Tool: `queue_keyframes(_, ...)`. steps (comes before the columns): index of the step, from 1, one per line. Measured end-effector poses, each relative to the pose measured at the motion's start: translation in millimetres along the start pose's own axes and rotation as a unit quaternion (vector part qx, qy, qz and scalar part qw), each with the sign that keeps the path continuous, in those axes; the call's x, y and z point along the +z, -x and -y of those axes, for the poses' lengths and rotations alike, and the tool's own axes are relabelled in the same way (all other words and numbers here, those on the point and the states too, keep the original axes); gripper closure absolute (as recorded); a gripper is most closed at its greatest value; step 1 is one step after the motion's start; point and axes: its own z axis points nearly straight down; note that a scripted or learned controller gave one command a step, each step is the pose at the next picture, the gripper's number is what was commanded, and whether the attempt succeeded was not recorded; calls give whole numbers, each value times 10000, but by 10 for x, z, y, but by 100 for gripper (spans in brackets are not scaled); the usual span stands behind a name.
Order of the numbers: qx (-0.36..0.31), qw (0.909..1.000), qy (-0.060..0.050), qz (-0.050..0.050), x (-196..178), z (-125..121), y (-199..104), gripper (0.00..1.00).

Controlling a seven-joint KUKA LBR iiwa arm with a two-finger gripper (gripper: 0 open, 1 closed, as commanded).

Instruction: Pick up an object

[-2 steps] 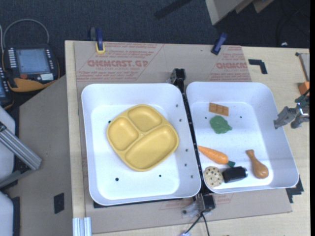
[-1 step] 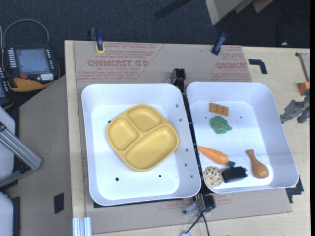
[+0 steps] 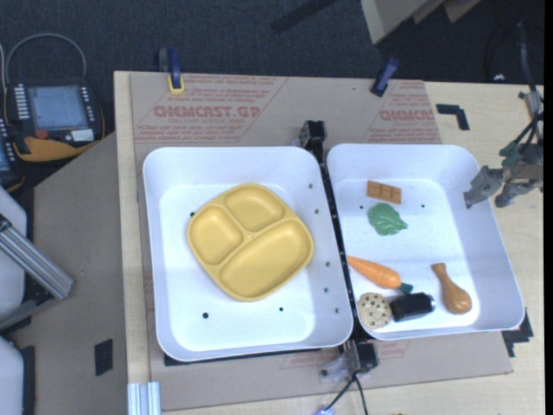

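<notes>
Camera view, looking down at a slant: two white bins side by side on the counter (image 3: pixel 259 111). Left bin (image 3: pixel 164 232) carrying a yellow divided plate (image 3: pixel 251 240), lying flat near its middle. Right bin (image 3: pixel 484 232) holding the smaller things: a brown wafer (image 3: pixel 384 192) toward the far wall, a green leafy piece (image 3: pixel 387 220) just beside it, an orange carrot (image 3: pixel 374 271) lying slantwise lower down, a speckled cookie (image 3: pixel 372 309) near the front corner (touching or nearly touching a black block (image 3: pixel 411 306)), and a brown drumstick (image 3: pixel 453 290) toward the right wall. Jaws (image 3: pixel 490 188) poised at the right bin's right rim, over the wall rather than over any item, well apart from wafer and drumstick alike; nothing seen between them, spread too small and blurred to tell. Blue clamps (image 3: pixel 173 67) along the counter's far edge, a pendant with a screen (image 3: pixel 54 111) off to the left.
</notes>
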Motion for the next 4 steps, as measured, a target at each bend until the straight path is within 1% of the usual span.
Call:
queue_keyframes(2, 0, 10000, 3, -4, 26, -440, -870, 100)
queue_keyframes(3, 4, 10000, -23, -12, 106, -534, -1437, 100)
queue_keyframes(4, 8, 10000, 1, -6, 121, -708, -1924, 100)
